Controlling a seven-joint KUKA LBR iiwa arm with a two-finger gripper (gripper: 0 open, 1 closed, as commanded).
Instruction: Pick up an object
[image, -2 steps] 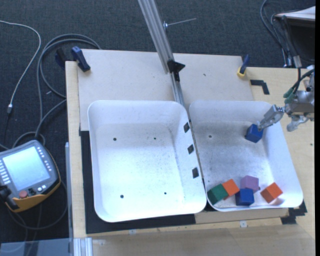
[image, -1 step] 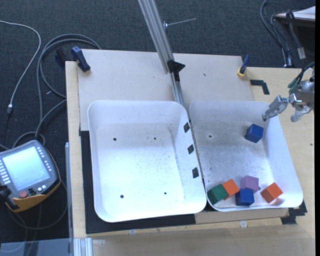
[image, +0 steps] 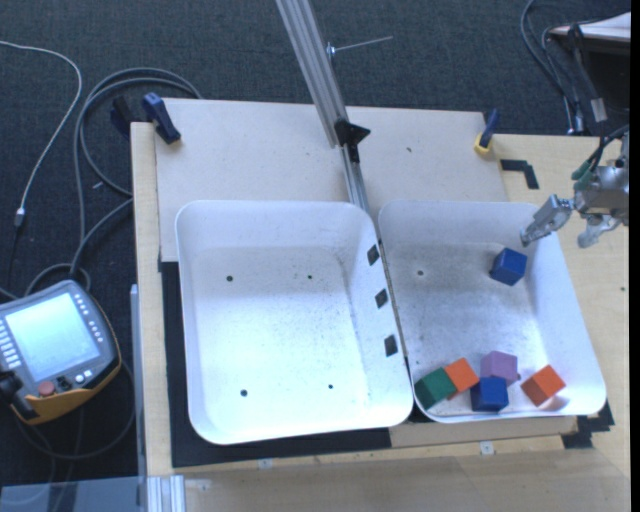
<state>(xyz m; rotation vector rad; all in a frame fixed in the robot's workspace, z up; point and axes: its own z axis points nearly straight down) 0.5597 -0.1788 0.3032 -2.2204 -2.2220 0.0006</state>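
- The pale wooden desk (image: 260, 150) carries two shallow white plastic bins side by side. The left bin (image: 200, 290) holds no cubes; the right bin (image: 575, 330) holds all candidate objects.
- The grey metal end effector (image: 565, 222) sits over the right bin's far right rim. Its two fingers appear spread apart, with nothing between them.
- The single blue cube (image: 508, 266) lies just beside the end effector, near the sloped bin wall. Risk: a finger may strike the wall or nudge the cube away on descent.
- The cluster at the near edge, comprising the green cube (image: 434, 386), small orange cube (image: 461, 373), purple cube (image: 500, 364), dark blue cube (image: 489, 394) and orange cube (image: 543, 384), is tightly packed. Risk: fingers may land on neighbouring cubes and fail to close.
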